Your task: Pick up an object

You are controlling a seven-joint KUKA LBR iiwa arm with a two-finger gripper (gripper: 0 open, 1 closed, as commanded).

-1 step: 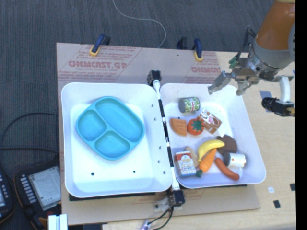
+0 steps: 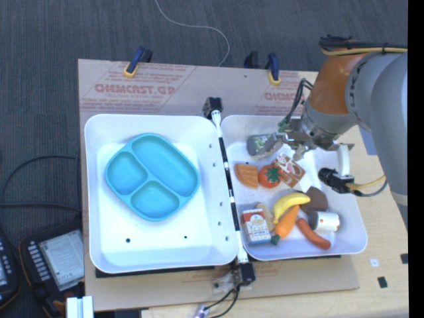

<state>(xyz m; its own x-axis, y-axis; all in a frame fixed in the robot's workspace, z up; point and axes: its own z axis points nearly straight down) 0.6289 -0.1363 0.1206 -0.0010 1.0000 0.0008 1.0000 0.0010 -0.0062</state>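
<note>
Plastic toy food is lying in the right bin point(image 2: 358, 240): a waffle point(image 2: 246, 175), a tomato point(image 2: 269, 176), a banana point(image 2: 289, 203). These are looking light, stiff and slippery; the banana's middle is seeming graspable. The hand point(image 2: 296, 140) is hovering at the far side, its opening impossible to tell.

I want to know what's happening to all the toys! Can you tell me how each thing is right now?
Blue plate: flat in the left bin, compartments bare.
Banana: lying in the right bin, among the toys.
Tomato: resting beside the waffle.
Carrot: lying tilted.
Juice box: on its back.
End effector: low over the right bin.
</note>
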